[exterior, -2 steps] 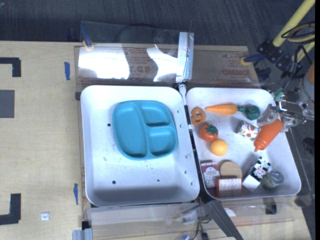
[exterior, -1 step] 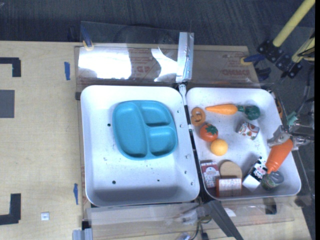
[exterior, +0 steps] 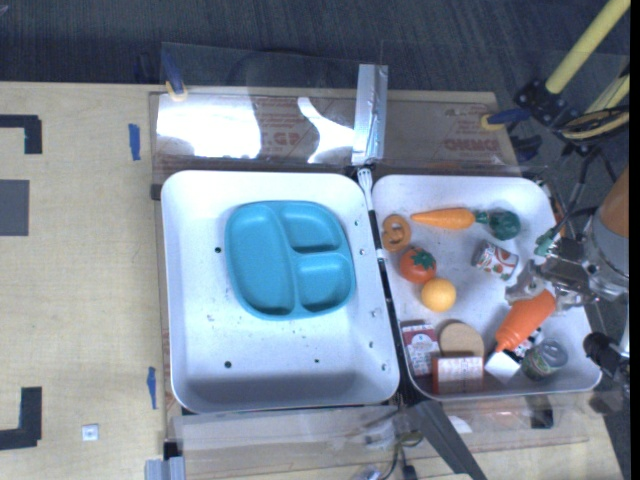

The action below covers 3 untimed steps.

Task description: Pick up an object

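The right bin (exterior: 470, 183) holds the objects. A carrot (exterior: 443, 219) lies at its back beside a green item (exterior: 503, 223). Below them are a small orange pumpkin (exterior: 396, 231), a tomato (exterior: 418, 262), a yellow-orange ball (exterior: 438, 294) and a small white can (exterior: 495, 259). An orange bottle (exterior: 526, 318) with a white cap lies tilted near the right wall. My gripper (exterior: 545, 276) hangs low over the bin's right side, just above the bottle's upper end and right of the white can.
The left bin (exterior: 190, 348) carries a blue divided plate (exterior: 290, 256). At the right bin's front sit a brown round piece (exterior: 461, 337), a red box (exterior: 419, 344), a red can (exterior: 458, 372) and a dark tin (exterior: 545, 359). Cables and a yellow pole (exterior: 590, 38) crowd the far right.
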{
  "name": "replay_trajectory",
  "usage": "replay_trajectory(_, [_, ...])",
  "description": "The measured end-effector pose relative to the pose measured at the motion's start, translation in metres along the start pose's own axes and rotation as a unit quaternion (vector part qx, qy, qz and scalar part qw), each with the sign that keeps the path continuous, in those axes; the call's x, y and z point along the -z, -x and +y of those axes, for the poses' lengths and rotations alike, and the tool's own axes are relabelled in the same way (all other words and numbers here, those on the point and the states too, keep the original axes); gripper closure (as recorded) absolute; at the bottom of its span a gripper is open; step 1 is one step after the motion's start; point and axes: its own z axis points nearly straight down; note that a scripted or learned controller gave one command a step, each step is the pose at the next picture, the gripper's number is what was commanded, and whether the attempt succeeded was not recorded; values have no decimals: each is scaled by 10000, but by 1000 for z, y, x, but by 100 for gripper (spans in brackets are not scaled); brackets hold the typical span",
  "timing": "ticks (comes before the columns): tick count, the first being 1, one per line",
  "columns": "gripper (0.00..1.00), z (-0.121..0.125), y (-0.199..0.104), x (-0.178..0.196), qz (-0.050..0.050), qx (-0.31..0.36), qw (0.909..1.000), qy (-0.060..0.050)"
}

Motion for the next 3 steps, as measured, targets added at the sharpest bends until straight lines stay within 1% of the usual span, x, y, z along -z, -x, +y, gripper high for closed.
replay_trajectory(1, [100, -11, -34, -4, 3, -435, 9991, -3])
replay_trajectory(2, [100, -4, -16, -76, 4, 969, 9953, 39])
replay_trajectory(3, [100, 67, -68, 51, 4, 315, 9995, 62])
